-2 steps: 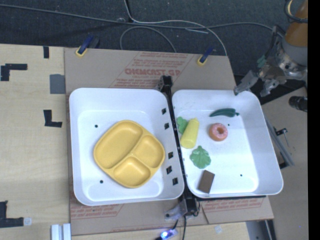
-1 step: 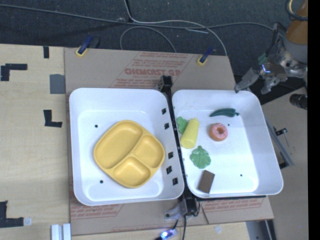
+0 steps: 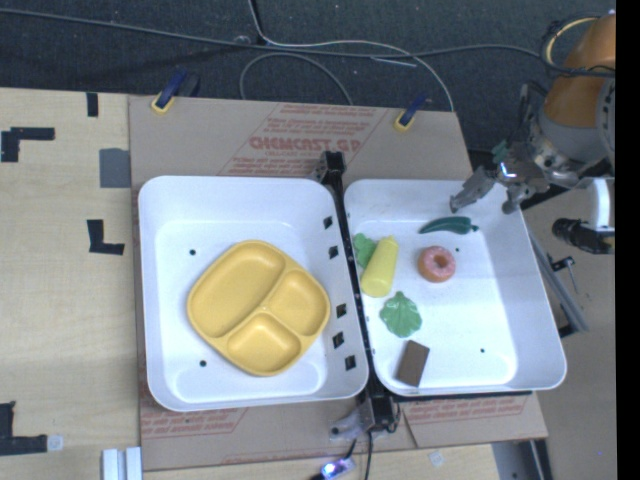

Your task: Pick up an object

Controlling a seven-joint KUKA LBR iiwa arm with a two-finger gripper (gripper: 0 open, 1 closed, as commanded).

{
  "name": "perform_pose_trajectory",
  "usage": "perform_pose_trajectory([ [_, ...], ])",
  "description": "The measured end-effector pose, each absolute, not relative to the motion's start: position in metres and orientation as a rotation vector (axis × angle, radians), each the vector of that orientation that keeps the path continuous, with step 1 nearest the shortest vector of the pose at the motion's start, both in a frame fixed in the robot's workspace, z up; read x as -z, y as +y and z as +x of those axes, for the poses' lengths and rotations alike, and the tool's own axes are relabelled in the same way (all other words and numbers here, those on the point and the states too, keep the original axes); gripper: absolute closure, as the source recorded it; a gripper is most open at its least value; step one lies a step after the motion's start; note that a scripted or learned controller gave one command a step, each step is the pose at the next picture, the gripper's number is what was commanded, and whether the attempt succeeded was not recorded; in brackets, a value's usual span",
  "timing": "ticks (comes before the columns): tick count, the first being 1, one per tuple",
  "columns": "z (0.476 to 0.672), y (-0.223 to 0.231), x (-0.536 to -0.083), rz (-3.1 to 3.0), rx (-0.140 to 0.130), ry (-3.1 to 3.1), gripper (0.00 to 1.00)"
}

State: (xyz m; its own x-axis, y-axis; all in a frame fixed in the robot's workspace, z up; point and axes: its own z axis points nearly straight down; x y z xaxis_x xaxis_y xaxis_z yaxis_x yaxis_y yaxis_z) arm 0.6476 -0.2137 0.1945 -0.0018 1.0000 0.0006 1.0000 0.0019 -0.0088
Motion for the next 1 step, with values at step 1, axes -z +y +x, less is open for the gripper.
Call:
perform_pose_trajectory([
  [1, 0.6422, -0.2100, -0.1472, -2.215, -0.008, -2.220, 0.00],
])
